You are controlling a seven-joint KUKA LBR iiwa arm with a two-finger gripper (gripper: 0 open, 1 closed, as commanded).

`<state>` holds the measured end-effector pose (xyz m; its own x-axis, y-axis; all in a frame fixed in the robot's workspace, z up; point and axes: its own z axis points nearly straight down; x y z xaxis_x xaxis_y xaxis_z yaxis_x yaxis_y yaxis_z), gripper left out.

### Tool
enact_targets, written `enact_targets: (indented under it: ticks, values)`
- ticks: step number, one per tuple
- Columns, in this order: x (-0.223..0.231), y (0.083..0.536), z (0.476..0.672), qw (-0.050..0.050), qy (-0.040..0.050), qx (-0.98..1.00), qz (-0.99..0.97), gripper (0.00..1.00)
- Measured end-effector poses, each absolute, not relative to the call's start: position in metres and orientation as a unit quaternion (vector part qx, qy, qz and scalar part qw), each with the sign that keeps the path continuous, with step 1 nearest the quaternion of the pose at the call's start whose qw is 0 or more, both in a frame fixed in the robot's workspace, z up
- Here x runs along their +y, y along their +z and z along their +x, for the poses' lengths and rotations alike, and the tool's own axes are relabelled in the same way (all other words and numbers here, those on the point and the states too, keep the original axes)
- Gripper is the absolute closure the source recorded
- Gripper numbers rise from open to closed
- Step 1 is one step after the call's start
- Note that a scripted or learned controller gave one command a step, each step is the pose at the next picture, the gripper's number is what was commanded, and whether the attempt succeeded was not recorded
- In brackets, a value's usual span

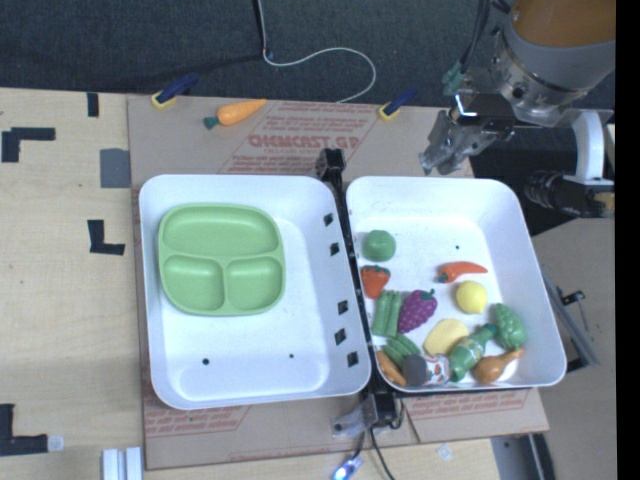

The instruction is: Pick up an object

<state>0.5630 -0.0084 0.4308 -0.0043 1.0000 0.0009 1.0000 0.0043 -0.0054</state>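
Note:
The right bin holds several toy foods. A green ball and a strawberry lie near its left wall. A red chili, a lemon, purple grapes, a green pod and a broccoli sit lower, toward the front right. My gripper hangs above the bin's far rim, well clear of the toys, with nothing between its fingers. The fingers look close together.
The left bin carries a green divided plate. A toy carrot lies on the cardboard behind the bins, and a white cable loops across the dark backdrop. Black clips join the bins at the middle.

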Motion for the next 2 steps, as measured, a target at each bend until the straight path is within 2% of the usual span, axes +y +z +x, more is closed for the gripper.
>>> enact_targets:
  ticks: [1,2]
  values:
    - [0.048,0.474,0.536,-0.001,-0.0019,-0.71,-0.704,1.0]
    - [0.086,0.431,0.482,0.003,0.0025,-0.709,-0.705,1.0]
